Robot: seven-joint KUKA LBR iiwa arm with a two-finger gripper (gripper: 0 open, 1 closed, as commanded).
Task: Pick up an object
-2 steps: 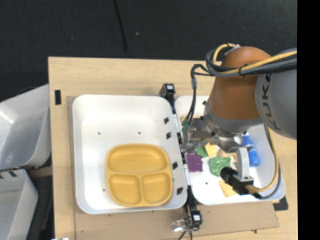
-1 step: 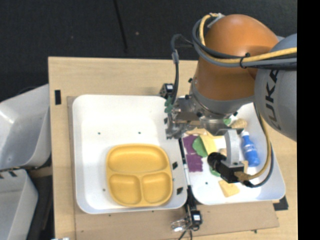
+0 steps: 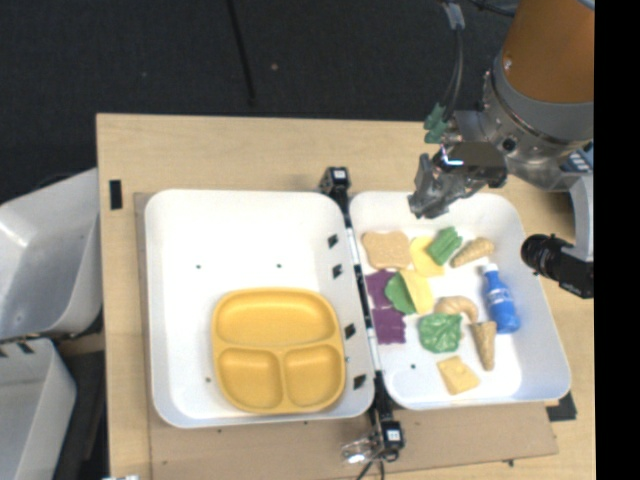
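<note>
The gripper [image 3: 432,200], whose grip I cannot tell from this angle, hangs over the back edge of the right bin [image 3: 540,358], apparently poised to choose among the toy food there, with the bread slice [image 3: 387,249] nearest below.

Tray [image 3: 277,350] in left bin [image 3: 170,268]; toys [image 3: 440,283] in right bin [image 3: 530,368].

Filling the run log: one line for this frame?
arm: over right bin far edge | gripper: above toast slice, nothing seen held | yellow tray: left bin | pick: not yet done
</note>
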